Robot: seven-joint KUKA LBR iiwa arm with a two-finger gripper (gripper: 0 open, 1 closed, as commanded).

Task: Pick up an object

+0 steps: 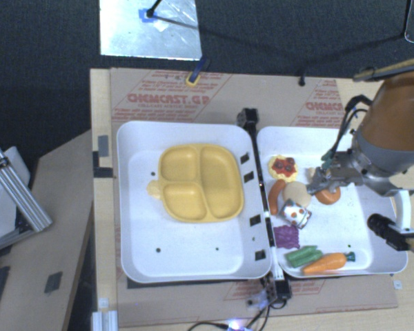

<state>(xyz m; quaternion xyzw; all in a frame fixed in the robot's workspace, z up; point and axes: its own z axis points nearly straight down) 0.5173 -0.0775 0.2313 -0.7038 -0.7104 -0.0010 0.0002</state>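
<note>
The right bin (372,212) holds toy food: a small pizza slice (283,165), a hot dog sausage (274,195), a beige bun-like piece (297,193), a white and red can-like piece (297,215), a purple piece (286,237), a green pea pod (302,256), an orange carrot (326,261) and a round orange piece (328,195). My gripper (321,183) hangs low over the middle of this bin, right above the orange piece and next to the bun. Its fingertips are hard to make out against the objects.
The left bin (138,247) holds a yellow divided plate (196,183). A black divider with clips (257,185) runs between the bins. The grey and orange arm (397,126) fills the space over the right bin's far right corner.
</note>
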